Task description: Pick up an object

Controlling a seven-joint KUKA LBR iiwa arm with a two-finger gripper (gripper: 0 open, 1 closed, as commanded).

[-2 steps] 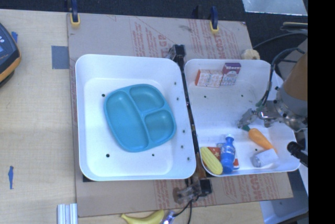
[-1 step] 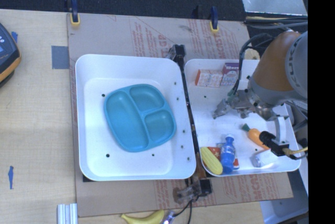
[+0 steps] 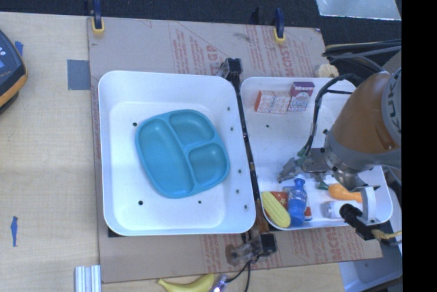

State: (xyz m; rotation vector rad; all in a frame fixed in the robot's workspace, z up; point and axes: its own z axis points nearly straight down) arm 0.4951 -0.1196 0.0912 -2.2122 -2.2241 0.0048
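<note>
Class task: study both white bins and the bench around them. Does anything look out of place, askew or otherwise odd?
Two things stand out. A banana lies outside the bins, on the bench at the bottom edge of the view, while the other small items sit in the right bin. The blue divided plate in the left bin lies askew, turned against the bin's sides.

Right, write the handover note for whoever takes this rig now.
End effector: low in the right bin, above the blue bottle; finger state unreadable, nothing seen held.
Right bin: bottle and corn cob at the near edge, carrot beside them, small boxes at the far end.
Left bin: blue divided plate.
Done: no pick yet.
Left: grasp and lift one object.
</note>
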